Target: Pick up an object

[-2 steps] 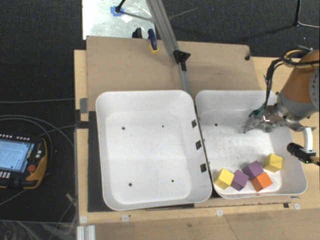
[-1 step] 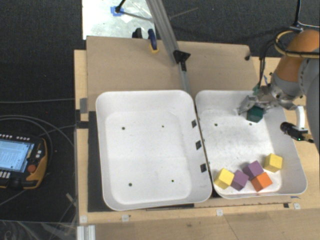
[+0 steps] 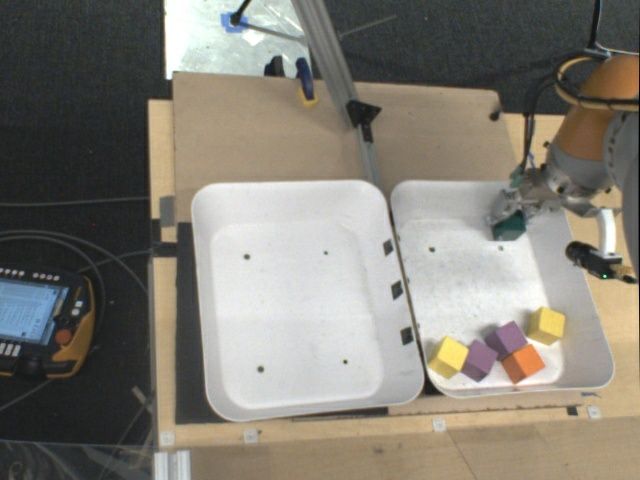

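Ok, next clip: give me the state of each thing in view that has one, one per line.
gripper: over the right bin's far part, a teal block at its tip; grip unclear
teal block: at the gripper's tip
yellow blocks and: resting in the right bin
purple blocks and: resting there
orange block: resting there
right bin: holds the blocks near its front edge
left bin: flat on the bench

Even, bright overhead light; soft focus throughout

You get flat, diffuse lighting with the white bins near washed out, so their rims and floors blend. Shadows are faint and short: a thin dark one under the gripper, small ones beside the blocks. A pale floor patch at the top glares. Detail is soft and slightly grainy everywhere, and the dark floor loses texture.
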Robot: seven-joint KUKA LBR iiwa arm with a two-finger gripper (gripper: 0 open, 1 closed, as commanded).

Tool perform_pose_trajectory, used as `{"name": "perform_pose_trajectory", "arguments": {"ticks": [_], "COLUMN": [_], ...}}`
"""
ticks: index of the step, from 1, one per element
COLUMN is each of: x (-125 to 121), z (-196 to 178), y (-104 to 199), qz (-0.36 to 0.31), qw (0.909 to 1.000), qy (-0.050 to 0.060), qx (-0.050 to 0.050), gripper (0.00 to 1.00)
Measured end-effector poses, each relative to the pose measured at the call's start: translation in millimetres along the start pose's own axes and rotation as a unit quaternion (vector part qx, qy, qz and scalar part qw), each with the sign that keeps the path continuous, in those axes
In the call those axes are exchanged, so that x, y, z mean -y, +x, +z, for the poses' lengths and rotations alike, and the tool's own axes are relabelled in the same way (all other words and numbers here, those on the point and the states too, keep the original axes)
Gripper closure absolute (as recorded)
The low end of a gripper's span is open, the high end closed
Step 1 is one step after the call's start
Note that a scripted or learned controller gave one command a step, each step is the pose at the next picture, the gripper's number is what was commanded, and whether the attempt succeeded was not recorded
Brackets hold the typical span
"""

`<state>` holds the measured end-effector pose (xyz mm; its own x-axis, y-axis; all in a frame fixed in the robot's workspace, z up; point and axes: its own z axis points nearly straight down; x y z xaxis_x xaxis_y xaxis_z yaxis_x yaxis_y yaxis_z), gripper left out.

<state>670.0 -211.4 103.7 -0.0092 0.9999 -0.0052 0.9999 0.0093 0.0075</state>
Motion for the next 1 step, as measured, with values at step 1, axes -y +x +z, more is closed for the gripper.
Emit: {"name": "perform_pose_trajectory", "arguments": {"ticks": [1], "x": [107.7], "z": [-65.5], "y": [39.7], "qz": [0.004], "qw": [1.0], "qy": [0.003], "qx": [-0.002], "gripper": [1.0]}}
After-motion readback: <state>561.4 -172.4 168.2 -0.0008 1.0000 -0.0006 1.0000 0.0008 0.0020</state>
